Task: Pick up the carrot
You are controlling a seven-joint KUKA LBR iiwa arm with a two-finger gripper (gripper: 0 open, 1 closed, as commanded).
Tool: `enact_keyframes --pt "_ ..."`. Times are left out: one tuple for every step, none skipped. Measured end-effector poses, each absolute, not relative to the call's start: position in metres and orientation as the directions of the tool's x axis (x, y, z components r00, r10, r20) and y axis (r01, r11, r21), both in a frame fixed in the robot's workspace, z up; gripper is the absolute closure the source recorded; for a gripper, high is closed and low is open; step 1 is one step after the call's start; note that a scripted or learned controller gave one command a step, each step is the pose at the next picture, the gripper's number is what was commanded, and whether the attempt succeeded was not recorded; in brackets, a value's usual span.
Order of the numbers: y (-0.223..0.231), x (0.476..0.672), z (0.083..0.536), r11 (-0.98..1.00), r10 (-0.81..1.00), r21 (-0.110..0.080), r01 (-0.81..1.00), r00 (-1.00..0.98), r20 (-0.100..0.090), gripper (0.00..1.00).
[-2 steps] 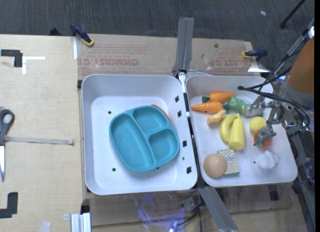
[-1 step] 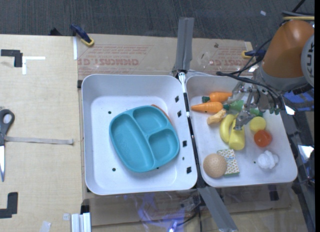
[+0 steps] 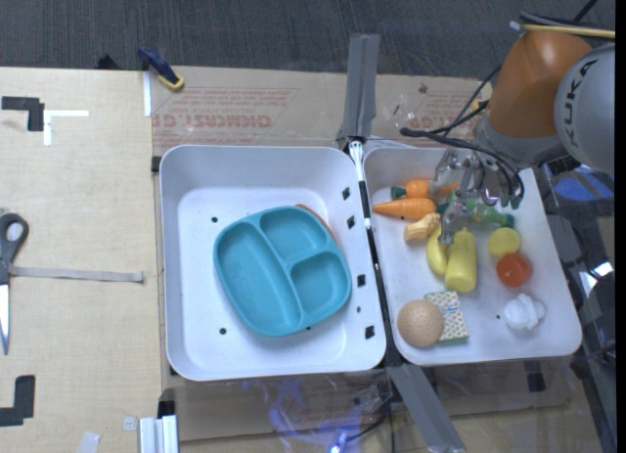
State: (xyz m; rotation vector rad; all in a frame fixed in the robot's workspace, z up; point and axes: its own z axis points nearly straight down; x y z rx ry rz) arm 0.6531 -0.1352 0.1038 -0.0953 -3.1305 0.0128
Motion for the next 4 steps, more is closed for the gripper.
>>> enact_keyframes --pt "-0.129 0.655 0.103 0.985 0.172 -0.010 0.172 -0.985 0.009 0.00" --pt "-0.123 0.655 0.100 0.963 0.269 -0.007 0.269 -0.963 0.000 0.00" --pt "-0.108 0.652 0.101 0.949 0.315 -0.008 0.315 -0.949 -0.006 0.00" --pt "-0.099 0.646 0.101 0.875 0.484 -0.003 0.484 -0.875 -0.011 0.00"
